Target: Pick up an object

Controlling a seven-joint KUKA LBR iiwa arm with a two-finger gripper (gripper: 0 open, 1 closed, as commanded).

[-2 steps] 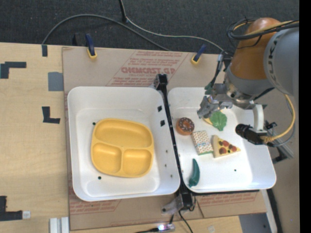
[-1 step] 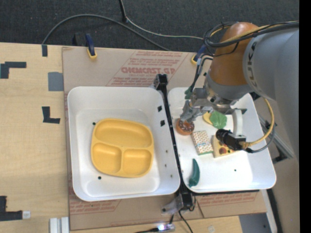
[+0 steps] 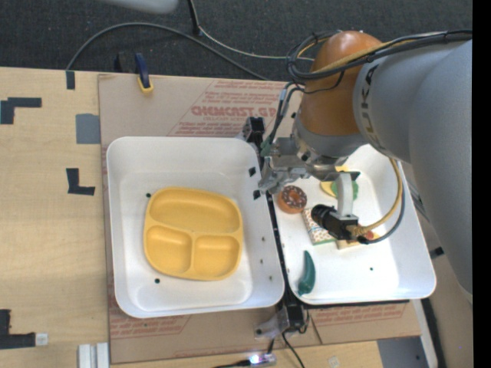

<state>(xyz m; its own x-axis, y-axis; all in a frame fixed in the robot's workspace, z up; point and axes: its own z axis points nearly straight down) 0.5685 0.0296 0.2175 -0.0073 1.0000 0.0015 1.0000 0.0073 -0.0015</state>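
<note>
I am watching the gripper (image 3: 285,176) hovering low in the right bin (image 3: 399,286), its grasp state unclear to me, the brown round object (image 3: 292,198) lying just below it, not yet lifted.

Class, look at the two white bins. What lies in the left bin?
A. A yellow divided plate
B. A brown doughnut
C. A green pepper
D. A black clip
A. A yellow divided plate with three compartments lies flat in the left bin, while the small items, such as the brown doughnut and the green pepper-like piece, lie in the right bin.
</note>
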